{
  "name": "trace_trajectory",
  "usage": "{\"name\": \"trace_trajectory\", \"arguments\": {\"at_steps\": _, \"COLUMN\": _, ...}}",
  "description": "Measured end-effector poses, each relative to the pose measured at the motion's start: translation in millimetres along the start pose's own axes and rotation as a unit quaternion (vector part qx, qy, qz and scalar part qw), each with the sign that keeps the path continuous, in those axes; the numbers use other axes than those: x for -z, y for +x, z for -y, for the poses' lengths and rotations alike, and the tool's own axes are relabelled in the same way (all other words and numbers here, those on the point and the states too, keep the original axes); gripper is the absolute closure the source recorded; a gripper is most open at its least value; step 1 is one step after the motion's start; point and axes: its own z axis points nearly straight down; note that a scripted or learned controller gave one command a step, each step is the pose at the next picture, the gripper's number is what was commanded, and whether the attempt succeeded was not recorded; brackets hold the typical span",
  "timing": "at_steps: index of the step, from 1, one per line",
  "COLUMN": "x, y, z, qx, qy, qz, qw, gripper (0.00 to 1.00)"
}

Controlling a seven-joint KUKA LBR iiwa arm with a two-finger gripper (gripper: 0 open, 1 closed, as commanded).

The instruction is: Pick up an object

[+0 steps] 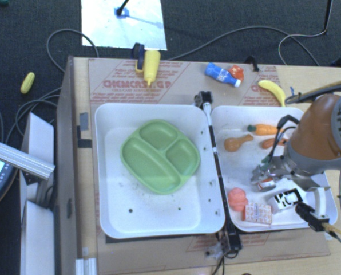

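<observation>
My gripper (264, 176) hangs low in the right bin (234, 124), near its middle, with the grey and orange arm (325, 133) reaching in from the right. A small red and white object (266, 184) lies right under the gripper, partly hidden by it. A pink round toy (237, 198) and a pink square wafer (257, 213) lie at the bin's front. A tan drumstick (237, 143), an orange carrot (264, 129) and another orange piece (270, 143) lie toward the back. To the gripper's right rests a white and black item (286, 199).
The left bin (110, 211) holds a green divided plate (160, 156). Behind the bins on the cardboard lie a yellow bottle (151, 65), a blue and red item (223, 73) and a banana (272, 90). Cables run across the dark floor.
</observation>
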Motion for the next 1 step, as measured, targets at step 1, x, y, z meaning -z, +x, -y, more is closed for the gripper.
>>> {"name": "trace_trajectory", "arguments": {"at_steps": 1, "x": 89.6, "y": 82.8, "z": -31.2, "qx": 0.002, "qy": 0.000, "qz": -0.001, "qw": 1.0000, "gripper": 1.00}}
